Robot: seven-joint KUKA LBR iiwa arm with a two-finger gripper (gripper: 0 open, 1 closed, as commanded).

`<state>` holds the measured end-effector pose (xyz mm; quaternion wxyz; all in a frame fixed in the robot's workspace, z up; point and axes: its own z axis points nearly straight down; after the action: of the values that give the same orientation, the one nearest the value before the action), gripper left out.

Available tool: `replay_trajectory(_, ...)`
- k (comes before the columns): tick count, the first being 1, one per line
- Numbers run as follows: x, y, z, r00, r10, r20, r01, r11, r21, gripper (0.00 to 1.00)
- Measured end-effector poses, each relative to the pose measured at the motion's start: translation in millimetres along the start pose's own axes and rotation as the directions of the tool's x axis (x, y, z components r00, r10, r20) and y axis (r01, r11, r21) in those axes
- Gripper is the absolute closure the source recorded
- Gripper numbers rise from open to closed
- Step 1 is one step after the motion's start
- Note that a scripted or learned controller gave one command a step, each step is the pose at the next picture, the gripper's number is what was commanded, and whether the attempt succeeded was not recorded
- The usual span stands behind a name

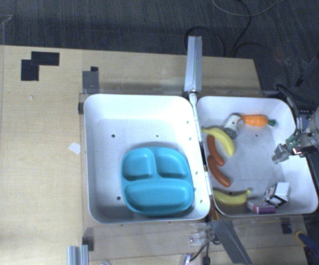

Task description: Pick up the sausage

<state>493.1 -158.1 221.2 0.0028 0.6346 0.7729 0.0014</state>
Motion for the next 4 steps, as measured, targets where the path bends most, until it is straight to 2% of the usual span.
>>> replay_trajectory(1,-46,-14,-17,0.909,-0.416,0.003,0.416,0.909,-0.001,1.00)
replay_trajectory(2,-46,-13,3,0.740,-0.672,0.002,0.672,0.740,-0.001,1.00)
replay_trajectory(3,-46,-13,1,0.524,-0.852,0.004,0.852,0.524,0.000,1.00)
replay_trajectory(4,-46,-13,4,0.213,-0.977,0.005,0.977,0.213,0.001,1.00)
